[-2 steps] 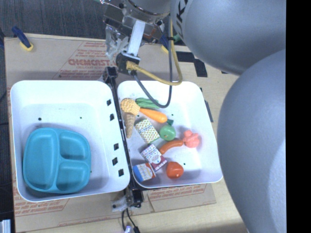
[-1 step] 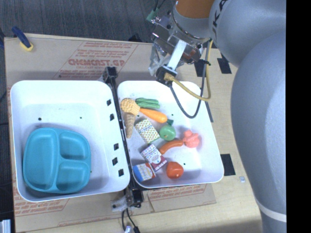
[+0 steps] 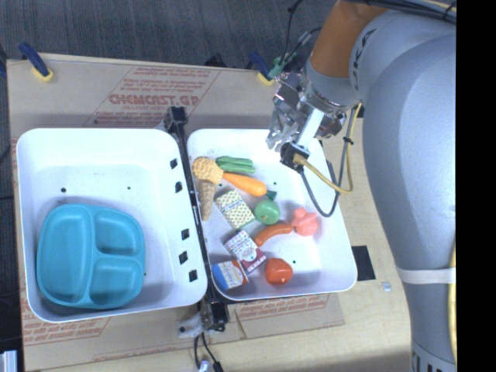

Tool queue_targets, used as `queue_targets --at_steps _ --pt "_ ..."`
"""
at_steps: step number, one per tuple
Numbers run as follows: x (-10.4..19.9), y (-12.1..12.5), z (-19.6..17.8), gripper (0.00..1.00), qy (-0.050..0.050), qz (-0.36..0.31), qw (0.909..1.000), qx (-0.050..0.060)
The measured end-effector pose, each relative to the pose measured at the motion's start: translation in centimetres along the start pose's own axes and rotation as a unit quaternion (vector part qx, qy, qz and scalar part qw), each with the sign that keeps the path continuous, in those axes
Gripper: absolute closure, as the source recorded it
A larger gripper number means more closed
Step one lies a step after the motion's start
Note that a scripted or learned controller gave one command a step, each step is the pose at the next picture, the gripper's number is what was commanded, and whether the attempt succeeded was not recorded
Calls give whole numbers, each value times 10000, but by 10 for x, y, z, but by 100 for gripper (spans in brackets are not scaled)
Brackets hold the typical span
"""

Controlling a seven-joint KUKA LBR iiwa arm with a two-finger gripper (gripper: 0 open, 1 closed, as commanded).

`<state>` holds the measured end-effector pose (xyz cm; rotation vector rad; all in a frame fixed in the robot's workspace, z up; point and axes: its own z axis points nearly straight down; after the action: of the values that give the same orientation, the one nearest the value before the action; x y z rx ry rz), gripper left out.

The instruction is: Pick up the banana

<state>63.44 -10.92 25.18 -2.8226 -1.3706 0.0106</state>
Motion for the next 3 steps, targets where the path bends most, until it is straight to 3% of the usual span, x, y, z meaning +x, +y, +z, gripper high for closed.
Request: queue_targets --at_steps 1,2,3 --pt "73 -42 52 100 7 286 9996 3" --pt "102 -93 61 100 1 1173 9931 6" --pt "151 -131 60 100 14 3334 9428 -7"
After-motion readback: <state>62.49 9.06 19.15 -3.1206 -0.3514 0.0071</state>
